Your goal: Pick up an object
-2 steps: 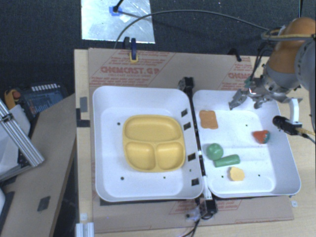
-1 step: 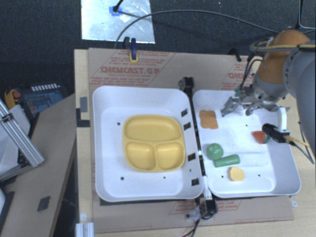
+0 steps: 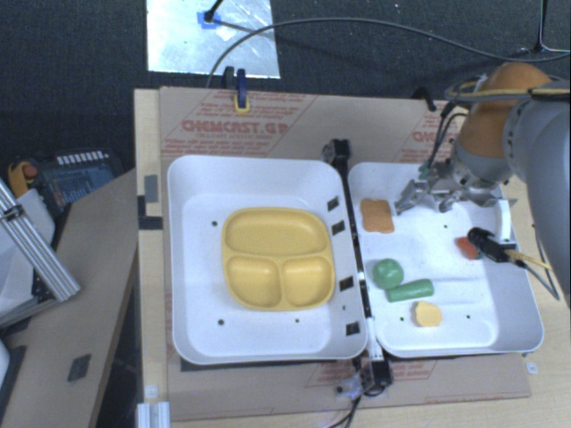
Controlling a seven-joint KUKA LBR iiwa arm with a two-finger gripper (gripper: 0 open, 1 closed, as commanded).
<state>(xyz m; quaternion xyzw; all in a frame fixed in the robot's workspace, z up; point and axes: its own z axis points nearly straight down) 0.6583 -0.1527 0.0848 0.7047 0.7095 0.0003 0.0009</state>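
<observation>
1. Camera view: we see the tool hanging low over the right bin, just to the view's right of the orange-brown slab. Its fingers stand apart, with nothing between them.
2. Nothing is picked up yet, and every candidate lies in that bin.
   - A green ball sits on the camera side of the slab.
   - A green roll lies just past the ball and seems to touch it.
   - A yellow chunk lies farther from the slab along the same line.
   - A small red piece lies to the view's right of the slab, beyond the tool.
3. We judge the slab the riskiest target. It lies flat, so the fingers could skate over its top and close on air.
4. The slab also sits near the bin's inner wall, and a finger coming down on that side might strike the rim.
5. If the tool goes for the ball, a slightly off-centre squeeze could send it rolling or shove the roll along with it.
6. The one readable marking is "CHEMCAST GP", in red on the tabletop sheet, behind the slab and to the view's left. Slanted repeats show elsewhere, partly covered. We can read nothing on the objects.
</observation>
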